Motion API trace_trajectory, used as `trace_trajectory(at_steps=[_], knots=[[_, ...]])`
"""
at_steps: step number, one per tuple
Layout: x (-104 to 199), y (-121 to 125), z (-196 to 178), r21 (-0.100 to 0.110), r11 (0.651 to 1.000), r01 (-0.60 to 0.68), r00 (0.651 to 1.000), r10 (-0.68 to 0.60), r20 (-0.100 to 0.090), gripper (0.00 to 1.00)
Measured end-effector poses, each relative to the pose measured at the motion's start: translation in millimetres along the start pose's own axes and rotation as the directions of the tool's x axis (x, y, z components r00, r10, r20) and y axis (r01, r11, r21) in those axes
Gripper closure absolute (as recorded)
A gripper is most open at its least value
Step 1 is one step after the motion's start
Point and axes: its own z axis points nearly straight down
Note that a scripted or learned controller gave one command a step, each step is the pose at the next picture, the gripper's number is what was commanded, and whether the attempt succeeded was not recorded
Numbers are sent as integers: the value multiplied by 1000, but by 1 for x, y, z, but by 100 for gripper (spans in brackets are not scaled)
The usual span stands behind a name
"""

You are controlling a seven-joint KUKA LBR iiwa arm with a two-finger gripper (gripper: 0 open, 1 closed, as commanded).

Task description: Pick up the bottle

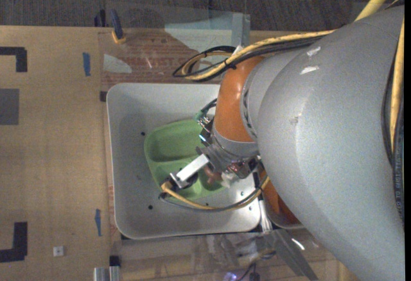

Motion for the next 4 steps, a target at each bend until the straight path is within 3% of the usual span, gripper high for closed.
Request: trace_trajectory(at_steps=[1, 2, 3, 4], knots=[[37, 18, -125, -2, 968, -250, 968, 250, -4, 100], [37, 18, -125, -2, 968, -251, 968, 251, -4, 0], [16, 102, -157, -2, 883, -469, 883, 469, -5, 0], [13, 178, -111, -3, 878, -479, 878, 479, -3, 0]])
